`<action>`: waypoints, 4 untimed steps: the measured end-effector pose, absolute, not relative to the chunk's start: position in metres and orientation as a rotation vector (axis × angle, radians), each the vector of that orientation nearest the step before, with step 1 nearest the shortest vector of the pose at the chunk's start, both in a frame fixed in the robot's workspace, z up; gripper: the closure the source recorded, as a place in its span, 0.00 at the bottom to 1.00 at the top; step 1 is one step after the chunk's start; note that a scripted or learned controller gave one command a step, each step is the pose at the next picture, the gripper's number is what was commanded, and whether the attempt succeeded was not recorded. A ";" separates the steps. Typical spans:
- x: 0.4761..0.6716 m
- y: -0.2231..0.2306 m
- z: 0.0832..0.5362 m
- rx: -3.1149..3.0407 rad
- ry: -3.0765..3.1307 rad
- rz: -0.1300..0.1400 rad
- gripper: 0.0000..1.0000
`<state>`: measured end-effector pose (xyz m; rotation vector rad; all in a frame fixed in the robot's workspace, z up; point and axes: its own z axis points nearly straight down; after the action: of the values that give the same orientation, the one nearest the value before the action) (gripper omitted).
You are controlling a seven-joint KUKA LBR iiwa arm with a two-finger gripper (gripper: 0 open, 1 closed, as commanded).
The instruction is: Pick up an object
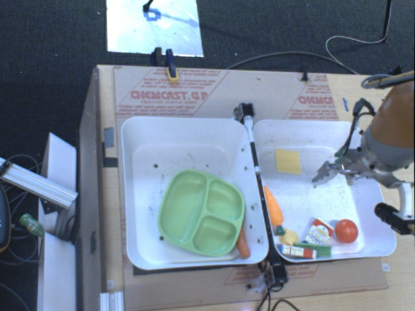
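The end effector (326, 173) hovers with fingers spread, holding nothing, over the right bin (324, 135). A carrot (273, 205) lies near its left wall, long axis running top-left to bottom-right, apart from a tomato (347, 230) and yellow square (288, 161).

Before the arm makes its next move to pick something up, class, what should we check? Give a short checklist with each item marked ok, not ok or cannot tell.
1. Objects available in the right bin: ok. A yellow square, a carrot, a tomato and small packets lie there.
2. Hand over that bin: ok, near its right side.
3. Hand already holding something: cannot tell; nothing shows at its tip.
4. Nearest target free of neighbours: ok. The yellow square lies alone.
5. Tomato free of neighbours: not ok; it sits against a packet.
6. Second carrot in the left bin: not ok; it is wedged beside the green tray.
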<state>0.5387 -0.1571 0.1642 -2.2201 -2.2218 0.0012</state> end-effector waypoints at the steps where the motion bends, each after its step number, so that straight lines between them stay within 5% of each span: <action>1: 0.490 -0.127 0.109 -2.218 -2.222 0.001 0.00; 2: 0.492 -0.128 0.120 -2.222 -2.225 -0.004 1.00; 3: 0.492 -0.128 0.120 -2.222 -2.225 -0.003 0.00; 4: 0.486 -0.208 0.121 -2.224 -2.223 0.000 0.00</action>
<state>0.4864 -0.2078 0.1209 -2.2238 -2.2227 0.0003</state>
